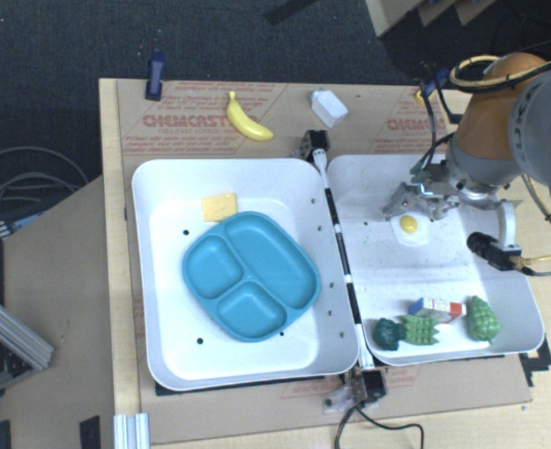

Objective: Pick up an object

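Arm (528, 110) cut off at right edge — claw (420, 199) fingertips too small to read

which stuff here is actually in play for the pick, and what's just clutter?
In play (right bin, where the claw hangs):
- toy egg, right under the claw
- green toys at the near edge
- small tube

Lying about:
- blue tray and yellow block in left bin
- banana, white block, blue item on the board

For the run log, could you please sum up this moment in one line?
arm: over right bin | claw: above fried-egg toy, grasp unconfirmed | left bin: blue divided plate, yellow block
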You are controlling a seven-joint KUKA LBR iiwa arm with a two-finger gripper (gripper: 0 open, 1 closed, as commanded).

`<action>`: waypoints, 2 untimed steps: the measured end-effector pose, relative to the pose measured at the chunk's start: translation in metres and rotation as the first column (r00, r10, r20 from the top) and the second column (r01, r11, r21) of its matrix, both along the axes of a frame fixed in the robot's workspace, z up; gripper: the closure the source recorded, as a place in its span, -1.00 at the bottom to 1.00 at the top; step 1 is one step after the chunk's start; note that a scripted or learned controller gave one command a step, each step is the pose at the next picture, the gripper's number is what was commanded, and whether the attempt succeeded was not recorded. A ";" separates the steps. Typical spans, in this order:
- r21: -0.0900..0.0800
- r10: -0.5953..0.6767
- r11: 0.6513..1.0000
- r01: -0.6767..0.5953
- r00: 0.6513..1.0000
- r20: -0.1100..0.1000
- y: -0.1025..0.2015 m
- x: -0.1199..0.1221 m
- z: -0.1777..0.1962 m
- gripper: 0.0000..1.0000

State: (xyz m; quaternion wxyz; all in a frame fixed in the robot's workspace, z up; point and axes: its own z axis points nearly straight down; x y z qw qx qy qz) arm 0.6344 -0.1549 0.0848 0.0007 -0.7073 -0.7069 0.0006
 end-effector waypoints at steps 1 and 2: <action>0.001 0.000 1.000 0.000 1.000 0.000 -0.002 -0.020 0.000 -1.00; -0.002 0.000 1.000 0.000 1.000 0.005 -0.040 -0.021 0.060 -1.00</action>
